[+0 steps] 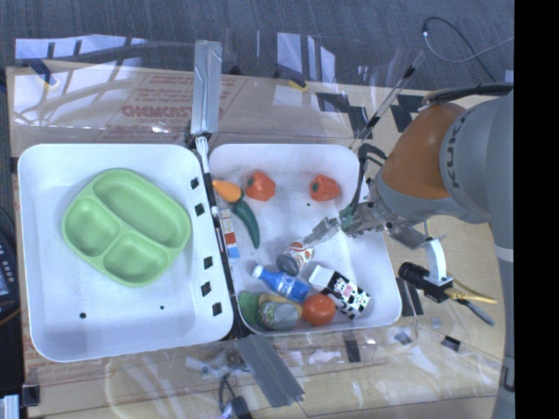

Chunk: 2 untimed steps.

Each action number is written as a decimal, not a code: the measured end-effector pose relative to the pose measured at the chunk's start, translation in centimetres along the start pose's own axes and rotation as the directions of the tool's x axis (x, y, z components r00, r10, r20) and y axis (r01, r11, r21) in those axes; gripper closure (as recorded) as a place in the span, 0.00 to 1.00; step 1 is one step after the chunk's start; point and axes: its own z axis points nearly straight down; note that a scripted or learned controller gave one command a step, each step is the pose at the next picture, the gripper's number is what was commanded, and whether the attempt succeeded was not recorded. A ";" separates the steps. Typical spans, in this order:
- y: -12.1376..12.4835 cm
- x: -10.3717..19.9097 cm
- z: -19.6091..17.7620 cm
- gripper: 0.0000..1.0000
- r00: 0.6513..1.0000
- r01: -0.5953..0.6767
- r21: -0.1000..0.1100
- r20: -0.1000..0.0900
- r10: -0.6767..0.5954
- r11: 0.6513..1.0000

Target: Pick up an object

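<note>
Right bin, near its middle: one small can, lying tilted, the likeliest pick. The gripper is low just beside the can's upper right; open or closed cannot be told, and nothing is seen held.

Handling note (judgement): centre over the can's body before closing and grip across its narrow width. A round can may roll or squirt out, so come down squarely. Keep off the blue bottle and the black-and-white patterned carton, both just beside it. Lift straight up to avoid dragging neighbours.

Count, right bin:
- can: 1
- blue bottle: 1
- patterned carton: 1
- red round fruits: 3, with two near the far wall and one at the front
- green pepper: 1
- orange piece, touching the pepper's top: 1
- greenish packet, front corner, kind unclear: 1

Count, left bin:
- green divided plate: 1, three compartments

Bins: 2, side by side.
</note>
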 end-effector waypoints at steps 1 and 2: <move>6.7 4.3 -2.8 0.00 0.990 -0.138 0.011 -0.005 0.138 0.990; 2.1 7.6 3.5 0.00 0.991 -0.134 0.015 -0.006 0.134 0.991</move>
